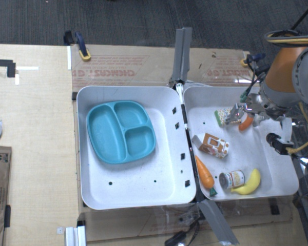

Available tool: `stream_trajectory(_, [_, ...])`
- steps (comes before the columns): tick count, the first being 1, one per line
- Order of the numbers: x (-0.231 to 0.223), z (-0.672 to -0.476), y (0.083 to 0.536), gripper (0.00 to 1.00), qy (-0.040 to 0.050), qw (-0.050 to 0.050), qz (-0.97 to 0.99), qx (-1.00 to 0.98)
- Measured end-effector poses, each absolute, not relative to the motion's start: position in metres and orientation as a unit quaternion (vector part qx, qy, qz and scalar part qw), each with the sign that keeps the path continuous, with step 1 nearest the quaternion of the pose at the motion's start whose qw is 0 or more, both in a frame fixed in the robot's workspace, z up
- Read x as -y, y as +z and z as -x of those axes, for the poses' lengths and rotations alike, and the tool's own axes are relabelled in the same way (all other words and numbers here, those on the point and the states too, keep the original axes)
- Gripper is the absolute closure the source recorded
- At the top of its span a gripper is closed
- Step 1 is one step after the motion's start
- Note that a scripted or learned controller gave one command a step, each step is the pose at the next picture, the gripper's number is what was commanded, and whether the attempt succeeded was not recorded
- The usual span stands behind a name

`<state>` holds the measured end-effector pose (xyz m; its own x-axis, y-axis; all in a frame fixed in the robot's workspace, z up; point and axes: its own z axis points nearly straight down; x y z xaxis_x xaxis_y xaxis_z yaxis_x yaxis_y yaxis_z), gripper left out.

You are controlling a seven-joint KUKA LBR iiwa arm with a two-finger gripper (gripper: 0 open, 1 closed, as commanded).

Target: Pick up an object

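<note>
My gripper (239, 110) hangs low in the back part of the right bin (277, 188), reaching in from the right. Directly under and beside it lie a small green-and-white packet (223, 117) and an orange-red piece (245, 123), both touching or nearly touching the gripper tip. Nearer the middle of that bin lies a brown-and-white carton (214, 145). A carrot (205, 174) rests along the bin's left wall. At the front, a small can (232, 180) lies on its side against a yellow banana (249, 183).
The left bin (92, 188) holds a blue divided plate (121, 131) in its back left part. A grey post (181, 55) rises behind the seam between the bins. The arm's grey body and cables (290, 106) crowd the right bin's right edge.
</note>
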<state>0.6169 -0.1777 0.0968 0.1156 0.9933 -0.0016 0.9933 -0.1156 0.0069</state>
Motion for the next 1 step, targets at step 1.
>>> stream_trajectory(1, [0.1775,-0.6183,0.1081,1.0,0.0028,0.005,-0.746,-0.666])
